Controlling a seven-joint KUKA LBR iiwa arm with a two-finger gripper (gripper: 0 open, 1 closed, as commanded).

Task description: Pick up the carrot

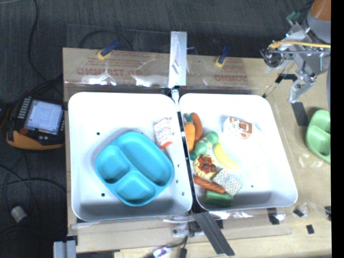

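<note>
The carrot (189, 135) is a slim orange piece lying along the left wall of the right bin (269, 160), next to a darker orange-red piece (197, 123). It lies at the far end of a pile of toy food. My gripper (300, 87) hangs at the upper right, above the bench beyond the right bin's far right corner, well away from the carrot. Its fingers look open with nothing between them.
The pile also holds a banana (224, 157), green pieces (207, 143), a printed packet (205, 165) and a red-orange stick (209, 185). A white carton (237, 126) lies apart. The left bin (86, 117) holds a blue divided plate (134, 167) and a small carton (163, 133). A green object (321, 133) sits at the right.
</note>
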